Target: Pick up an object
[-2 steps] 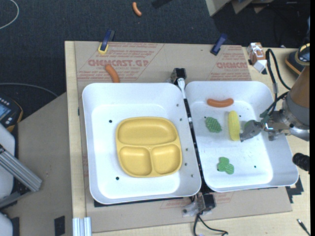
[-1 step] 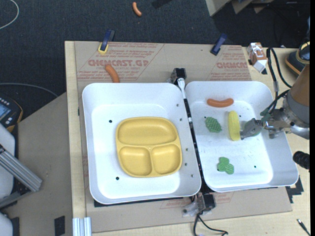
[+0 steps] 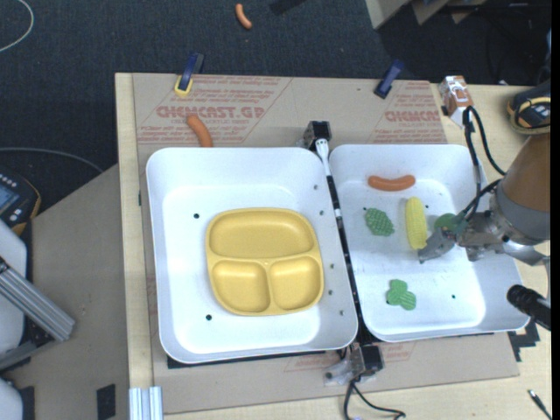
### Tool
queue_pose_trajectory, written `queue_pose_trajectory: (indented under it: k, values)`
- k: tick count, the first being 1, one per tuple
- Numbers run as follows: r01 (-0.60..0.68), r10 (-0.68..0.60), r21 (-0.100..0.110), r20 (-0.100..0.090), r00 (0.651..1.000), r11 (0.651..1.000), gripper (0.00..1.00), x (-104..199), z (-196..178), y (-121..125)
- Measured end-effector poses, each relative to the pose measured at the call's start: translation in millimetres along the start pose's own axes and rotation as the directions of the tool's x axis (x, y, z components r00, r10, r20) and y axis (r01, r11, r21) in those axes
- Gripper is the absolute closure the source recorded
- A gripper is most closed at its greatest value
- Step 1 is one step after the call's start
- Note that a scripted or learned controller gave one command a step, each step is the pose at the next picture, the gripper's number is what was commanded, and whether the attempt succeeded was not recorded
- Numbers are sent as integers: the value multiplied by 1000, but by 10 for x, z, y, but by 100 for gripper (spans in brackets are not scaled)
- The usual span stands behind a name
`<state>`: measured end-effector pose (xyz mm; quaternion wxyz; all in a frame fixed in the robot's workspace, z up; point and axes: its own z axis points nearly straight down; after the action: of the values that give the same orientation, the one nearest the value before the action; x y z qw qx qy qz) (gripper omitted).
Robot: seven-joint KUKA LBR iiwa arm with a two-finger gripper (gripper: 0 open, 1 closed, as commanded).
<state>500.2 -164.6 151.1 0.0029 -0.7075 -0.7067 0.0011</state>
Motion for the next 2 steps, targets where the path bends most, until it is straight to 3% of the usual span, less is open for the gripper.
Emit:
queue_pose_trajectory:
  k: [1,2]
  values:
    - [1,-1,2,-1,1000,1000,0,65,618,-49]
    - [0,0,-2,0,1000,1000,0,70,671,-54]
